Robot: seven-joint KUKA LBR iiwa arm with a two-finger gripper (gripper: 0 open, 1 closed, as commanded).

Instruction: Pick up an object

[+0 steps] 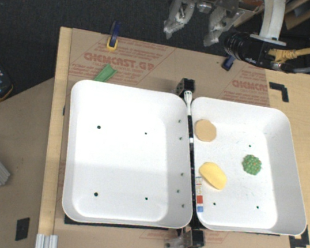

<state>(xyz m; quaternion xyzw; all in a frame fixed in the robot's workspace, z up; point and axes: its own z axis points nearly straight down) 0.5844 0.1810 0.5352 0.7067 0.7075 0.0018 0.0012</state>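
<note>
Three small things lie in the right bin [287, 171]: a round tan biscuit [205, 130] at its far left, a yellow lemon-like piece [213, 175] nearer and just right of it, and a green broccoli floret [251, 164] toward the middle, apart from both. The left bin [82, 138] sits beside it, rims touching. The gripper [196, 30] hangs beyond the far edge of the bins, over the dark floor, its fingers spread apart with nothing between them.

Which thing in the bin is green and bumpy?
The little broccoli, at the right of the right-hand bin. The round cookie is tan and the potato is yellow, and both are smooth.
</note>
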